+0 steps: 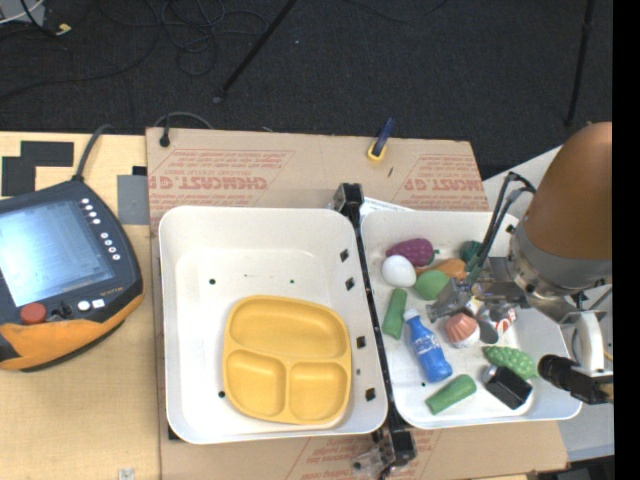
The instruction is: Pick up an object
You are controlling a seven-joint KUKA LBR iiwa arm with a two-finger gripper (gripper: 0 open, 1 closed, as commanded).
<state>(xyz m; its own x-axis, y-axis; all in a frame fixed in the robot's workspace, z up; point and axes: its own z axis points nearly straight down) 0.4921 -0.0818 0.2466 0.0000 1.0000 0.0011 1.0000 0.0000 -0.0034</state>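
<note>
- The arm comes in big from the right, orange band on top, grey wrist hanging over the right bin.
- Left bin, well off to the jaws' left: it holds a yellow divided tray and plays no part here.
- The gripper is down among the clutter in the right bin; the dark metal blurs into the objects, so I cannot tell how the jaws stand, apart or together.
- Right under the jaws sits a small reddish-orange and white piece, touching or nearly touching the tool. That looks like the target, in my judgement, but I see nothing clearly pinched.
- Just left of the jaws and a bit nearer me: a blue bottle, lying tilted.
- Further left: a green stick, a white egg, a purple piece and a green ball behind them.
- Nearer me and right of the jaws: a bumpy green piece, a black block, a green cylinder.
- Progress, as I read it: the reach and descent look done; a secure grip and the lift are not yet shown. Everything rests on the bin floor.
</note>
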